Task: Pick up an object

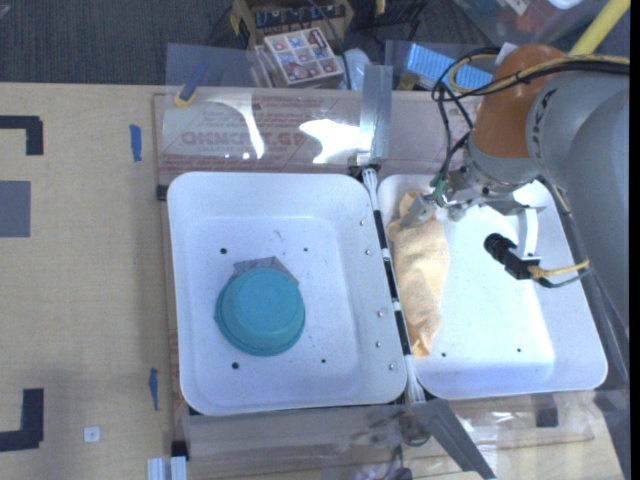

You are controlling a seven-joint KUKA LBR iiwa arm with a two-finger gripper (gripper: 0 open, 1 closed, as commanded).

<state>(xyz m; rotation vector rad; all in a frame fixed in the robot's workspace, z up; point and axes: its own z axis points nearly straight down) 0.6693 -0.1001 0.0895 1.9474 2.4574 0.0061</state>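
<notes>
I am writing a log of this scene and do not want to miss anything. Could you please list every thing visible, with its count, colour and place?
bins: 2, white, side by side on the bench; left bin, right bin
bowl: 1, teal, upside down in the left bin, toward its front
grey patch: 1, grey, flat on the left bin floor, just behind the bowl
cloth: 1, yellowish tan, crumpled along the left wall of the right bin
bench: 1, light wood, with black markings and bits of blue tape
arm: 1, grey with orange band, over the right bin
gripper: 1, dark, at the cloth's upper end
</notes>
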